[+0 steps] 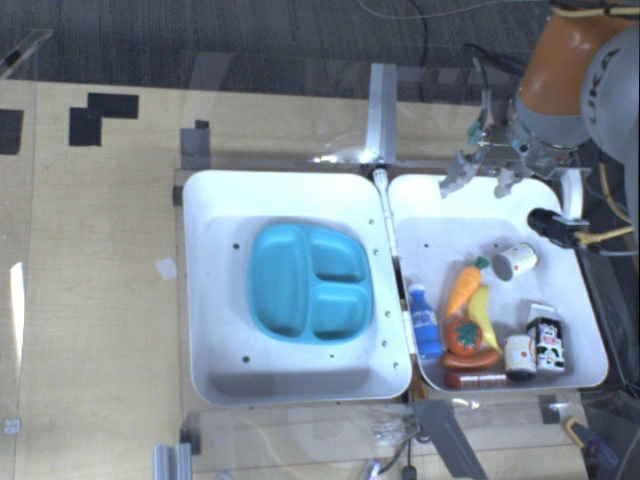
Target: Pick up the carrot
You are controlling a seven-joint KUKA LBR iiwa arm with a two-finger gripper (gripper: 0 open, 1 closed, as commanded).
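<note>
Very little here can be read. On the grey casing of my arm (612,78), at the upper right of the frame, the first letters "KU" of a dark brand mark show before the frame edge cuts it off. The blue bottle (425,323) and the black-and-white carton (546,345), lower right, bear labels too small to make out.

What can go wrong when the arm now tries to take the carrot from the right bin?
1. The carrot lies against the banana and the tomato, so the fingers might catch those instead.
2. The gripper is over the bin's far edge, apart from the carrot; coming down it may knock the white cup nearby.
</note>
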